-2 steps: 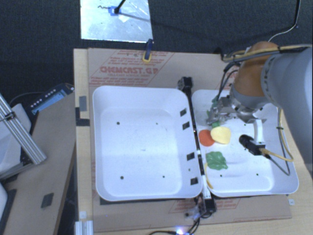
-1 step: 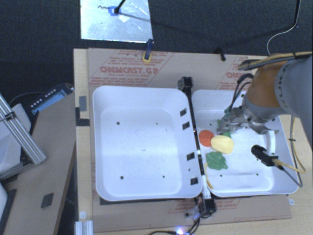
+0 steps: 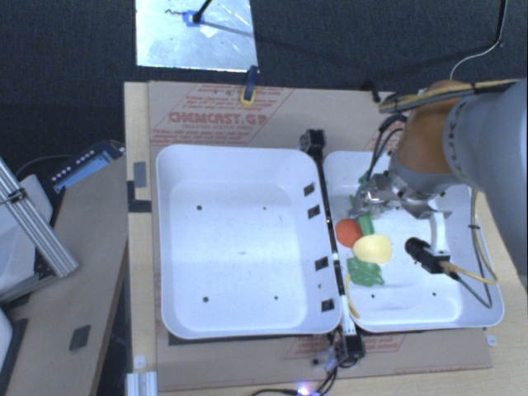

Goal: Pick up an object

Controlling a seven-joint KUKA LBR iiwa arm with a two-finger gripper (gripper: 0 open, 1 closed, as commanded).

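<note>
red ball (image 3: 347, 231), yellow fruit (image 3: 373, 248) and green piece (image 3: 365, 272) touch by the right bin's (image 3: 429, 305) left wall; gripper (image 3: 369, 196) just beside the ball, jaws' spread impossible to tell.

the gripper (image 3: 369, 198) hangs in the right bin (image 3: 417, 305) near a red object (image 3: 347, 231) and yellow object (image 3: 373, 248).

We see a thick, rounded arm (image 3: 491, 130) in smooth pale grey at the right of the scene. A broad orange band (image 3: 425, 143) rings it above the wrist. Thin dark cables (image 3: 381, 143) loop along the band's left side, and the gripper (image 3: 369, 196) below is silvery metal.
</note>
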